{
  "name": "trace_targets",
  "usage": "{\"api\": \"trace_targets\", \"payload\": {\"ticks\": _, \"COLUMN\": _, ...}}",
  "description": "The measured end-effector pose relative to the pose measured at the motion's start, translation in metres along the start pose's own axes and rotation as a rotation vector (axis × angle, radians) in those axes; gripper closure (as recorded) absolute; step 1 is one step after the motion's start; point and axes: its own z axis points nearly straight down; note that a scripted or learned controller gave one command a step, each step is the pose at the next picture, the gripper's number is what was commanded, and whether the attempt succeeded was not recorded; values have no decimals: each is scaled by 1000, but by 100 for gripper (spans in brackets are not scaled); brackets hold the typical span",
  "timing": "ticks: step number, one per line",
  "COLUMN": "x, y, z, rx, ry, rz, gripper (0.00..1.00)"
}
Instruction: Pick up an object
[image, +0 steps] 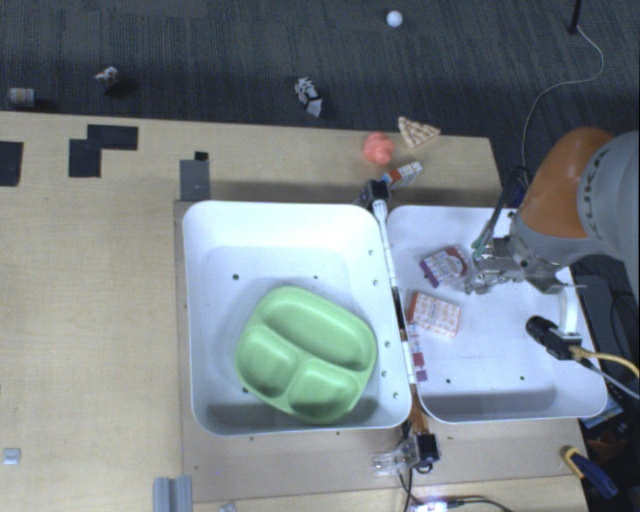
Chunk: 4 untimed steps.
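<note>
Your arm (585, 195) reaches in over the right bin (500, 392), and its fingers (477, 279) hang low above the bin's far half. From this angle you cannot tell whether the fingers are apart or together, and nothing can be seen between them.

Closest to the fingers is a small packet with red print (441, 266). It lies on the bin floor just beside them, on the side toward the left bin (214, 300); whether it touches them is not clear. A pink-and-white checked packet (435, 314) lies flat near the fingers, toward the view's lower left of them and a little apart from the small packet. Further that way, a thin reddish strip (415, 358) rests against the wall shared by the two bins.

Well apart from the fingers, across that wall, a green divided tray (305, 352) sits tilted in the left bin, taking up much of its floor.

Beyond the fingers toward the top of the view, outside both bins, you have a pink ball (377, 148), a pale triangular wedge (418, 131) and a small orange-and-white tube (405, 175) on the worktop (90, 330). Black patches (100, 148) mark the worktop far over on the left.
</note>
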Motion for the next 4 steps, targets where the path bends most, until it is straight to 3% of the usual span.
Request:
{"api": "trace_targets", "payload": {"ticks": 1, "x": -71, "y": 52, "z": -77, "rx": 5, "ry": -1, "rz": 2, "gripper": 100}}
{"api": "trace_targets", "payload": {"ticks": 2, "x": -70, "y": 52, "z": -76, "rx": 7, "ry": 0, "rz": 0, "gripper": 0}}
{"api": "trace_targets", "payload": {"ticks": 3, "x": -25, "y": 10, "z": 12, "rx": 6, "ry": 1, "rz": 0, "gripper": 0}}
{"api": "trace_targets", "payload": {"ticks": 4, "x": -11, "y": -72, "z": 11, "rx": 6, "ry": 1, "rz": 3, "gripper": 0}}
